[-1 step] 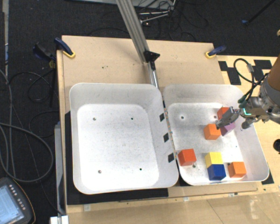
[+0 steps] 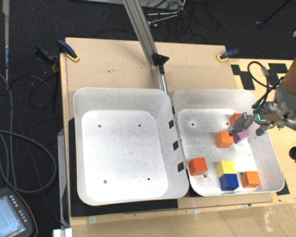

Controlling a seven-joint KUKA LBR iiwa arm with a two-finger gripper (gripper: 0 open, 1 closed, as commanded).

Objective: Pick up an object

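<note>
- Camera view: you have the desk carrying everything, a pale wooden board with two white bins side by side on it.
- The left bin lies just beside the right bin, the two rims touching along the middle.
- The right bin is your landmark: all the blocks sit inside it.
- The arm reaches in over the right bin's far-right rim.
- The tool hangs over the right bin's upper right area, above a small cluster of blocks; you cannot tell from this angle whether it is spread or pressed together.
- An orange block sits near the middle of the right bin, just beside the tool's tip.
- A purple block lies right under the tool, touching that orange block's right side.
- Another orange block peeks out behind the tool, toward the right bin's back wall.
- A red-orange block rests by the right bin's front left wall.
- A yellow block sits near the front rim, touching the blue block in front of it.
- One more orange block lies just beside the blue one, in the right bin's front right corner.
</note>
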